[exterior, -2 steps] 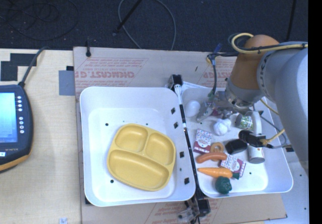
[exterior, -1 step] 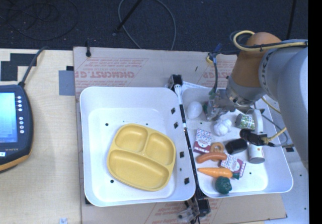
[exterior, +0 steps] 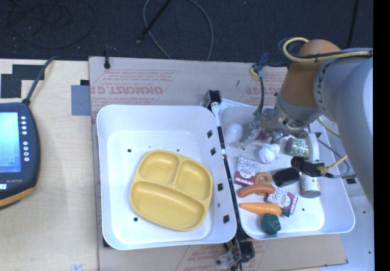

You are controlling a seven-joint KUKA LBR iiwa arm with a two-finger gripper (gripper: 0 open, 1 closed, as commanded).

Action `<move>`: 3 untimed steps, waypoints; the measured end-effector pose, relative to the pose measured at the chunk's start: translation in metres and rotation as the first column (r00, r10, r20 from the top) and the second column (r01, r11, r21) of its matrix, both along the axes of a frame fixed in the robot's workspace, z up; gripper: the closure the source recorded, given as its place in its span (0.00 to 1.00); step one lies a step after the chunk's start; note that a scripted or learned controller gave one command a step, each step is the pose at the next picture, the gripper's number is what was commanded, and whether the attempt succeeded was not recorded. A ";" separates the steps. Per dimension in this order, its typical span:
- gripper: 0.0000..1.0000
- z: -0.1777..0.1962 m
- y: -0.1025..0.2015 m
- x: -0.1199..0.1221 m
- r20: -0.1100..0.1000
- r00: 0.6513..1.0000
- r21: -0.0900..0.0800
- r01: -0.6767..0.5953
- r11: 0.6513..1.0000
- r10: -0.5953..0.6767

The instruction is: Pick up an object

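My gripper (exterior: 255, 131) is low over the far left part of the right bin (exterior: 336, 220), under the orange wrist band. Just below it lie a white egg-like ball (exterior: 234, 132) and a white crumpled lump (exterior: 267, 153). Nearer the front I see a small red-and-white packet (exterior: 247, 169), an orange ring (exterior: 263, 178), two orange carrots (exterior: 260, 207), a black block (exterior: 285, 176), a green broccoli-like piece (exterior: 270, 224), a small can (exterior: 310, 185) and a green-labelled jar (exterior: 299, 146). Nothing is visibly lifted.
The left bin (exterior: 116, 123) holds a yellow divided plate (exterior: 172, 189). A black divider (exterior: 224, 166) runs between the bins. A teach pendant (exterior: 15, 149) lies at the far left. Cables trail over the dark floor behind the bench.
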State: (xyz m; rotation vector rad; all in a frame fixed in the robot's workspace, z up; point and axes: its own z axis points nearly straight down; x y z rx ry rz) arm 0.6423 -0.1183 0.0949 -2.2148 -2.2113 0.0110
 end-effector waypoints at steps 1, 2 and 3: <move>0.00 -0.009 -0.003 0.000 0.004 1.000 -0.002 -0.002 1.000 0.002; 1.00 0.000 -0.001 0.002 0.006 1.000 0.002 -0.002 1.000 0.002; 0.00 0.000 -0.002 0.001 0.003 1.000 0.001 -0.002 1.000 0.002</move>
